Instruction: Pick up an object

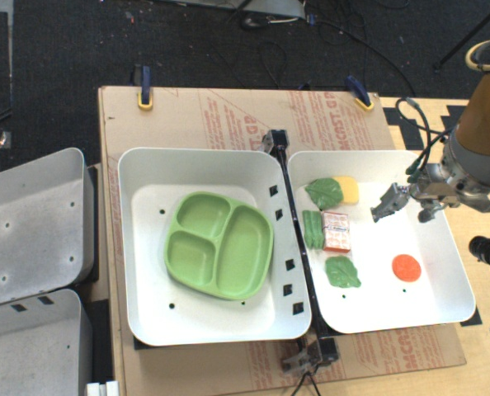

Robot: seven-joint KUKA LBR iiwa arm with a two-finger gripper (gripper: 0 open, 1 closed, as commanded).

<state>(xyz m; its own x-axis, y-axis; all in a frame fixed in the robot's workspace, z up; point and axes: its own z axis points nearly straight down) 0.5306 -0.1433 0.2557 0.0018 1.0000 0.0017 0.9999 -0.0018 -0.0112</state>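
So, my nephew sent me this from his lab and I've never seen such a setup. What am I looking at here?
One camera looks down at a slant on a bench. The grey arm with an orange band reaching in from the right is a robot, ending in a two-finger gripper. It hangs over the right bin, holding nothing. That bin holds green pieces, a yellow piece, a small red-and-white packet and an orange-red disc. The left bin holds a green divided tray.
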